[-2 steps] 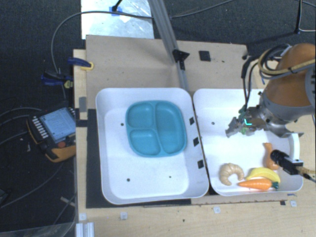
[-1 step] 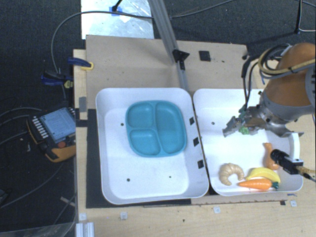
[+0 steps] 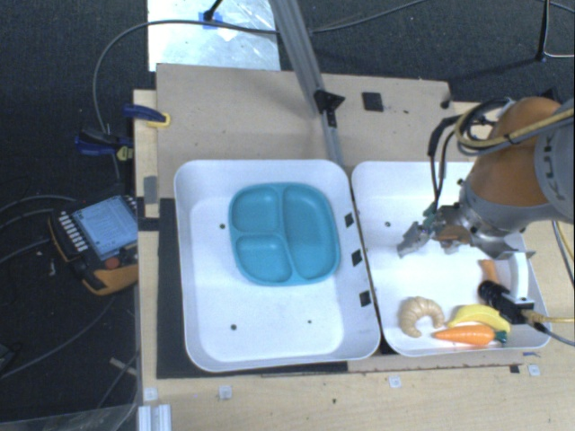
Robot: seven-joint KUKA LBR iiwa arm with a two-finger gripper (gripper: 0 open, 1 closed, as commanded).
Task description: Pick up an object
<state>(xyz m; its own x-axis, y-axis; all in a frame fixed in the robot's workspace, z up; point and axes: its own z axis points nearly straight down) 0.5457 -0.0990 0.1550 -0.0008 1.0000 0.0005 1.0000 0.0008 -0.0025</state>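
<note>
In the right bin, near its front edge, lie a tan croissant, a yellow banana and an orange carrot, close together. My gripper hangs over the middle of this bin, behind the croissant and apart from it. Its fingers point left and look slightly parted, with nothing between them. A small orange piece shows by the arm's wrist.
The left bin holds a blue divided plate. A grey pole slants across the bench behind the bins. Cables loop over the arm at the right. Clamps and a small device lie off the bench's left side.
</note>
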